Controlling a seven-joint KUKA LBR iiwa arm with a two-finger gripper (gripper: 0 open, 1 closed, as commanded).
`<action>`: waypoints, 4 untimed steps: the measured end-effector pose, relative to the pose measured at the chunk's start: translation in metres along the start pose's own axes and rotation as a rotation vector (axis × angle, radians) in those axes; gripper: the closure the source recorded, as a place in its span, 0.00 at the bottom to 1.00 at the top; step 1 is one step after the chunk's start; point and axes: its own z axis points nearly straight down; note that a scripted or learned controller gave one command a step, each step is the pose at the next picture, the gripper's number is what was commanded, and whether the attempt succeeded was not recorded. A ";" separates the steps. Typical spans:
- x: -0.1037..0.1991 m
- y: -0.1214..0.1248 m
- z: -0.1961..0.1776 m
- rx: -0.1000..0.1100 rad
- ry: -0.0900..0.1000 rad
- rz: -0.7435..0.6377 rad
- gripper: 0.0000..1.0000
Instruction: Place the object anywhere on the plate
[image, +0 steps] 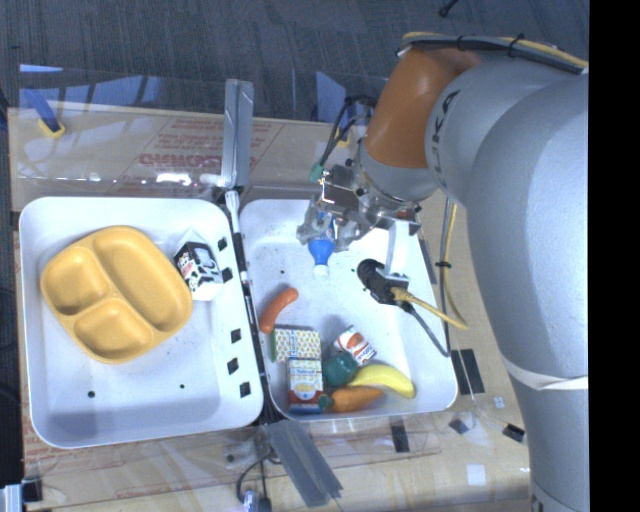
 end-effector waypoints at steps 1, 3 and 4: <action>0.084 0.010 0.035 -0.003 -0.001 -0.033 1.00; 0.089 0.031 0.038 -0.006 -0.001 -0.304 0.00; 0.107 0.026 0.039 -0.005 0.000 0.007 0.00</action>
